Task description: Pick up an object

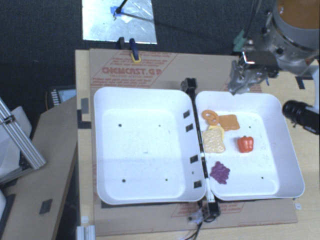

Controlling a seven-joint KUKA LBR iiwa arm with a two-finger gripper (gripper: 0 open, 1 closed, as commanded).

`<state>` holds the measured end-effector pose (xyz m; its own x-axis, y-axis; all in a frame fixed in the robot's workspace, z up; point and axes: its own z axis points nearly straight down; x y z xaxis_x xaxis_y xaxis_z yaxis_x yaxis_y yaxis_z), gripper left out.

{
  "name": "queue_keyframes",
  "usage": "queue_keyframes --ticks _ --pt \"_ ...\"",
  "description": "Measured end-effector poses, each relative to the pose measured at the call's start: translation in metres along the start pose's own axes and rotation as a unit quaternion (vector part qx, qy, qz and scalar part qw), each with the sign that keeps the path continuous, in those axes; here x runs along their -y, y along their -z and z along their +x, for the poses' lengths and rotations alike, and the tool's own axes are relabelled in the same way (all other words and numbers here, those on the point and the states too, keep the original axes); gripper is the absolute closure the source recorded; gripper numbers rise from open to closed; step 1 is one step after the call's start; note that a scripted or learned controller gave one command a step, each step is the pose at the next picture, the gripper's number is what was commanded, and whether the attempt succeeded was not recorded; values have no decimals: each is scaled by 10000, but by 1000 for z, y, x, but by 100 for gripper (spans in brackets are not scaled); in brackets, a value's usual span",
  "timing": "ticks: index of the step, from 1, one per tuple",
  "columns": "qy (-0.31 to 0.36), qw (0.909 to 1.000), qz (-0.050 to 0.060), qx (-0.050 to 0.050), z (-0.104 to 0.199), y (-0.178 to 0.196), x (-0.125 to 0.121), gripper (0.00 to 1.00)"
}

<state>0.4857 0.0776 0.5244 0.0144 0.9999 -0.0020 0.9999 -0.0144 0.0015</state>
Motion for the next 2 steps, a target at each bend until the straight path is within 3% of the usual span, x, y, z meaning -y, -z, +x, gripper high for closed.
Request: queue_keyframes --ticks 1,2 --pt "128 9999 37 -9 93 -94 1 100" --pt "109 9999 -56 -43 124 17 1 100"
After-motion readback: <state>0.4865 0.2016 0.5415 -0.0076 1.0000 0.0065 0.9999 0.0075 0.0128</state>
